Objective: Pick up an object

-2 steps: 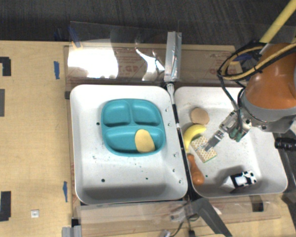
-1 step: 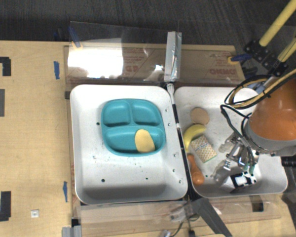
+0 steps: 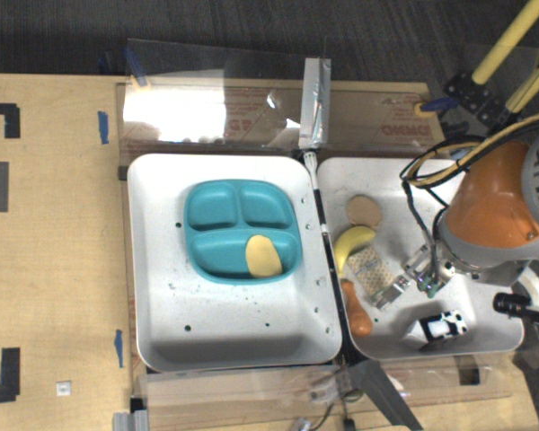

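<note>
My gripper (image 3: 399, 285) is low in the right bin (image 3: 485, 335), reaching in from the right under the orange wrist band (image 3: 492, 212). Its tip is against the right side of a speckled grey packet (image 3: 368, 268). Just left of that lie a yellow banana (image 3: 351, 242) and an orange carrot (image 3: 356, 311). A round tan piece (image 3: 364, 210) lies further back. A small black-and-white item (image 3: 444, 326) rests near the bin's front, below the gripper.
The left bin (image 3: 162, 312) holds a teal divided plate (image 3: 217, 241) with a yellow lemon-like object (image 3: 263, 257) in its front compartment. A ridge (image 3: 322, 241) separates the bins. Cables (image 3: 427, 173) loop above the wrist.
</note>
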Motion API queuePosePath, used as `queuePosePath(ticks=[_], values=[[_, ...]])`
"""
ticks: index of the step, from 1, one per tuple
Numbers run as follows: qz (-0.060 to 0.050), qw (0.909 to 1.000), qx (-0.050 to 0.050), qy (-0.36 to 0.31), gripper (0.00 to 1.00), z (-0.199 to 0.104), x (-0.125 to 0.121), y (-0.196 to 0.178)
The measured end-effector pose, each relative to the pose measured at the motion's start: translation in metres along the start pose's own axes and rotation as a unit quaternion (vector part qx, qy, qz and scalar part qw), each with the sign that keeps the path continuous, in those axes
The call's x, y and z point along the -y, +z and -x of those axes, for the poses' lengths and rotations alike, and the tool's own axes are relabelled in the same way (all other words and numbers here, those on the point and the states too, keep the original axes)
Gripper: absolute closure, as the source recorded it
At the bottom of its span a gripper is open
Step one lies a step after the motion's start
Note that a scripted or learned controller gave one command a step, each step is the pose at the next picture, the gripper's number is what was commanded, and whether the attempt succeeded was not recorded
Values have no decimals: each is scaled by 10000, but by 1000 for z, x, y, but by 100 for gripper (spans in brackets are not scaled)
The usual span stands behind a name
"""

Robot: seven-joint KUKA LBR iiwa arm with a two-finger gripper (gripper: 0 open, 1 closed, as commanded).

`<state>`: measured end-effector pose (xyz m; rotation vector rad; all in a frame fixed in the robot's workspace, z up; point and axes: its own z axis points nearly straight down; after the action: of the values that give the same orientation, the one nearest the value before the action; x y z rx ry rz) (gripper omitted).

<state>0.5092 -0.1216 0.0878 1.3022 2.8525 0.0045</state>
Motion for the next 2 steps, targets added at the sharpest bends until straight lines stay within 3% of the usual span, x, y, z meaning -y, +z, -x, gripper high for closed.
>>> queuePosePath(ticks=[1,2], values=[[12,9999,17,-118,0,16,-56,0],[38,9999,49,-118,100,18,-57,-12]])
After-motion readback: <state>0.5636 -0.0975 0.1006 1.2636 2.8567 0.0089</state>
